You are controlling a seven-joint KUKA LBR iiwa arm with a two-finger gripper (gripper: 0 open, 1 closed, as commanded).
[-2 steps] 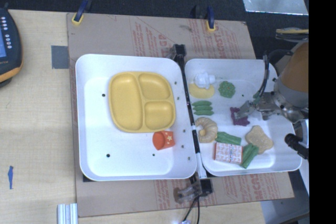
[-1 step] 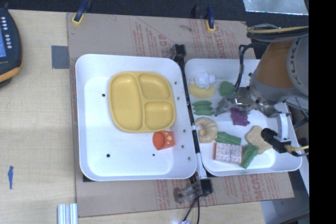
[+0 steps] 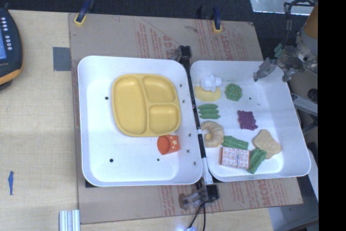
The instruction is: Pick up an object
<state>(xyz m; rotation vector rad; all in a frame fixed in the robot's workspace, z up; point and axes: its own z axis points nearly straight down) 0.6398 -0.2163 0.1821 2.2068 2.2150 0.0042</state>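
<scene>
My gripper hangs over the far right corner of the right bin, its fingers spread open with nothing between them. Below it in that bin lie toy foods: a white piece on a yellow slice, a green broccoli, a green pea pod, purple grapes, a tan pastry ring, a tan bread piece, a red-and-white box and two green vegetables. The broccoli is the nearest item, to the gripper's lower left.
The left bin holds a yellow divided plate and a small orange-red toy. A black clamp strip runs between the bins. A yellow-edged handheld device lies at the far left of the bench.
</scene>
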